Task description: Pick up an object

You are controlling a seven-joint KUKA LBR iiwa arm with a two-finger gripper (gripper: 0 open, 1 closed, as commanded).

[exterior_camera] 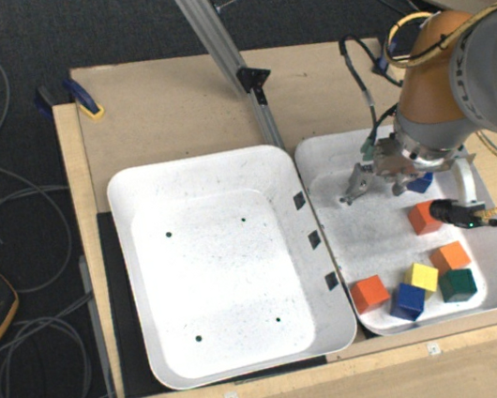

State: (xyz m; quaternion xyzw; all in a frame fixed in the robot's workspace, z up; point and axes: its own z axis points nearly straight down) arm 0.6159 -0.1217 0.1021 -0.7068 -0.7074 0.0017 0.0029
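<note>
While cubes (414, 286) cluster, the metallic end effector (357, 186) looks empty.

The bench (163, 94) is carrying two white bins side by side: the left bin (217, 265) is sitting well away from the gripper (373, 176), the right bin (367, 220) is lying directly under it. A blue clamp (83, 97) is resting at the bench's far corner, well apart from the gripper.
</note>
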